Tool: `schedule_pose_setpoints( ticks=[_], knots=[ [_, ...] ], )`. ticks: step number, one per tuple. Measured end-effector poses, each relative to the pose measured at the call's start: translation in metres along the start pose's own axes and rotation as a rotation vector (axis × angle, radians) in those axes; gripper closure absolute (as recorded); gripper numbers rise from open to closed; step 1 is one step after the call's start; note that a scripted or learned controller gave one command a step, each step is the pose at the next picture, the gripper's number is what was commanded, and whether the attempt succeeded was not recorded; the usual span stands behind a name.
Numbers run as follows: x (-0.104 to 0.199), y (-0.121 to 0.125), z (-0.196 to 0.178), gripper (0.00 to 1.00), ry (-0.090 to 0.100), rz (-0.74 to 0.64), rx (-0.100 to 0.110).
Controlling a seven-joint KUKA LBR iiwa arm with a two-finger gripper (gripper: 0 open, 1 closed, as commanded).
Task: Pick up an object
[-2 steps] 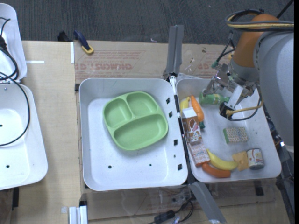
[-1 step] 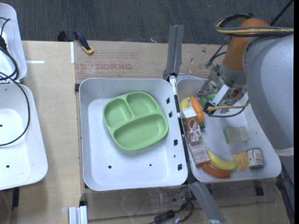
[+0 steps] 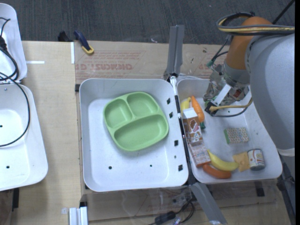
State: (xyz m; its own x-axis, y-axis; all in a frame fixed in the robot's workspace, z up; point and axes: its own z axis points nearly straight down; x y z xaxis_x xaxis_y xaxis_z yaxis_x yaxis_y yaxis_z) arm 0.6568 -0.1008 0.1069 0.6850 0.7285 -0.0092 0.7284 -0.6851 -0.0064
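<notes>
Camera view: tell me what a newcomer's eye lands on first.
The green divided plate lies alone in the left bin. The right bin holds a crowd of small things, among them a banana near its front. The grey arm, orange-banded, brings its gripper over that bin's back corner.

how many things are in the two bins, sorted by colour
green: 2, divided plate, sponge
yellow: 3, banana, cheese wedge, small yellow piece
orange: 2, carrot, orange piece
brown and white: 1, carton
silver: 1, can
total: 9
</notes>
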Motion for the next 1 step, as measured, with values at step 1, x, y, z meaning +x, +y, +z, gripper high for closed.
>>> schedule_pose_setpoints(
  ticks=[1],
  knots=[
    [0.0584, -0.0679, -0.0839, 1.00, 0.007, 0.054, -0.004]
  ],
)
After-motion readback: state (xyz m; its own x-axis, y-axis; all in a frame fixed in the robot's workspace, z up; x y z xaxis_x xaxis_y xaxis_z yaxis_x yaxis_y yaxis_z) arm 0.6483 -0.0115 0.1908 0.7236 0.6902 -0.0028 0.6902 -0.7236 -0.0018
